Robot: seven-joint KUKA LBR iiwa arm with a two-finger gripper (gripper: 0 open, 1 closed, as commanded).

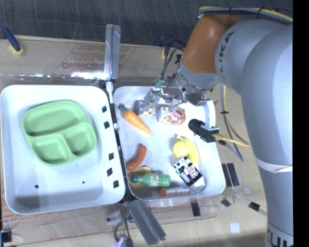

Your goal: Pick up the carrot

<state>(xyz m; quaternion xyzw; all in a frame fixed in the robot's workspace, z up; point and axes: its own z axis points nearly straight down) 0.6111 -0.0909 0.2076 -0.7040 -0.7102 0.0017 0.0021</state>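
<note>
The orange carrot (136, 120) with a green stub lies at the left side of the right bin (212, 161), its tip pointing lower right. My gripper (153, 105) hangs just above and right of the carrot's top end, near the bin's back wall. Its fingers stand open and nothing is held between them. The grey arm with its orange band comes in from the upper right.
A red-and-white packet (173, 117) lies under the gripper's right side. A sausage (136, 157), a green bottle (152, 179), a yellow fruit (186, 148) and a black-and-white carton (188, 172) fill the bin's front. The left bin (20, 189) holds a green divided plate (59, 130).
</note>
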